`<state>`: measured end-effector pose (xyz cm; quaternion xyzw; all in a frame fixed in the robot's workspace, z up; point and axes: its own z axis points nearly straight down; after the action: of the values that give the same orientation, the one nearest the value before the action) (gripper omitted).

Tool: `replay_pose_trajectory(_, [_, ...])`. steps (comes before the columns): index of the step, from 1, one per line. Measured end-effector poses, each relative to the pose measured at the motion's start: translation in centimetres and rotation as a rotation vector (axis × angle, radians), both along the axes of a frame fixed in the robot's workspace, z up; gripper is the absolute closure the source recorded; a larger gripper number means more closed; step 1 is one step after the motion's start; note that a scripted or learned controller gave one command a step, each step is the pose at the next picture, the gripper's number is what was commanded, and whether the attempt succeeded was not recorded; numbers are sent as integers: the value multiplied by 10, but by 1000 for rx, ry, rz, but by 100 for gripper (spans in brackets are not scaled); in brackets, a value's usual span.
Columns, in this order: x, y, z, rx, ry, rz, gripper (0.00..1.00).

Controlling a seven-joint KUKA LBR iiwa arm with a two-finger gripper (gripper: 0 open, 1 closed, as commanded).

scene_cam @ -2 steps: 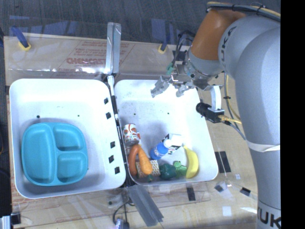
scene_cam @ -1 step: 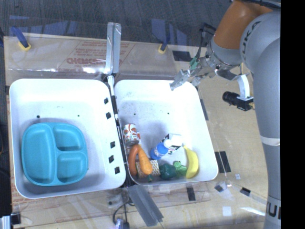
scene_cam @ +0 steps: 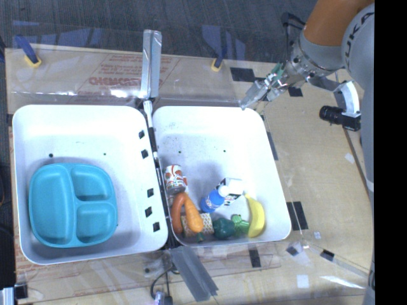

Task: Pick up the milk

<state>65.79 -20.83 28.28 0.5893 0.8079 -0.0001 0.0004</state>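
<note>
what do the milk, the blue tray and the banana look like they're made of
Milk: probably a moulded plastic toy carton, smooth, white and blue with dark patches. Blue tray: seemingly hard plastic, matte turquoise, with rounded moulded compartments. Banana: likely plastic play food, uniformly yellow and slightly glossy; the view leaves it open.

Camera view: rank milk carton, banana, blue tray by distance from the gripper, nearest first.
Gripper sits above the right bin's far right corner.
1. Milk carton, right bin, middle near side.
2. Banana, right bin's near right corner, just beyond the milk.
3. Blue tray, left bin, clearly farthest.
</note>
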Motion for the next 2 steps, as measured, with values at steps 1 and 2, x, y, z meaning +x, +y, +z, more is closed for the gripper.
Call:
replay_pose_trajectory(1, [-28,0,-190,0,1,-97,0])
replay_pose_trajectory(2, [-27,1,-179,0,1,-92,100])
